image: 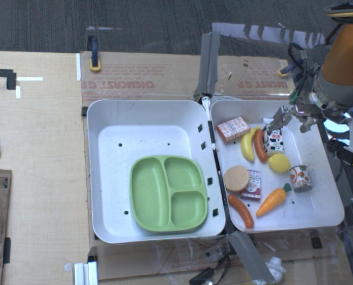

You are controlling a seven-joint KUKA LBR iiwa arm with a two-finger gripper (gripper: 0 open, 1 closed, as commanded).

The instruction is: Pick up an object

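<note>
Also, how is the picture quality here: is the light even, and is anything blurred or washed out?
Camera view: light is soft and even, with faint shadows under the green plate in the left bin; the right bin floor looks bright but not blown out; the toy carrot and banana are fairly sharp; the tool is slightly soft.

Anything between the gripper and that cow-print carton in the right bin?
Nothing visible: the gripper hangs just above the cow-print carton. The hot dog and lemon press close against it, crowding a grasp.
</note>
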